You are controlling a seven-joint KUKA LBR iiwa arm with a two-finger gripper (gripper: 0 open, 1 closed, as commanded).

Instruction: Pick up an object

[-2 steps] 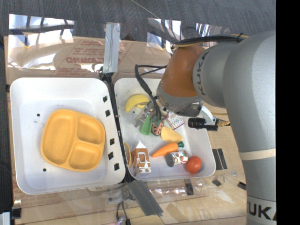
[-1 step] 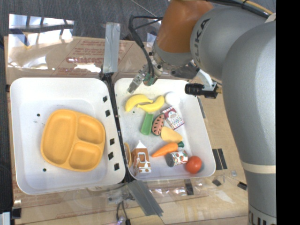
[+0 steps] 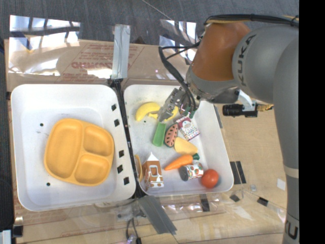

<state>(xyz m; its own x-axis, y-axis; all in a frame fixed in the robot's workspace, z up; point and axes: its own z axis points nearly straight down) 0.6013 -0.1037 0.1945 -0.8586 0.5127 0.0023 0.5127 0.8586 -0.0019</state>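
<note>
camera view: one fixed view, looking down at a slant on both bins
progress: nothing is looking lifted; every item is lying on a bin floor, so the pick seems not yet done
left to do: closing on one item and raising it clear, by my judgement
arm (image 3: pixel 254 60): reaching in from the right of the frame, orange band sitting upper right, wrist angling down and left into the right bin (image 3: pixel 216 136)
gripper (image 3: pixel 171 108): hanging low over the upper middle of the right bin, tips pointing toward lower left
pincer state: cannot tell, the tips are too small and cluttered to read
banana (image 3: pixel 146 110): lying just left of the gripper, upper left of the right bin, likely the nearest target along with the green item
green item (image 3: pixel 160 134): lying just below the gripper tips, beside a dark red piece (image 3: pixel 171 134)
small carton (image 3: pixel 189 129): sitting under the wrist, right of the red piece
carrot (image 3: pixel 177 162): lying lower middle of the right bin
tomato (image 3: pixel 209 178): sitting in the lower right corner, beside a small can (image 3: pixel 191 172)
milk carton (image 3: pixel 152 174): standing at the lower left of the right bin
left bin (image 3: pixel 25 136): holding a yellow divided tray (image 3: pixel 78 150), well apart from the gripper
</note>
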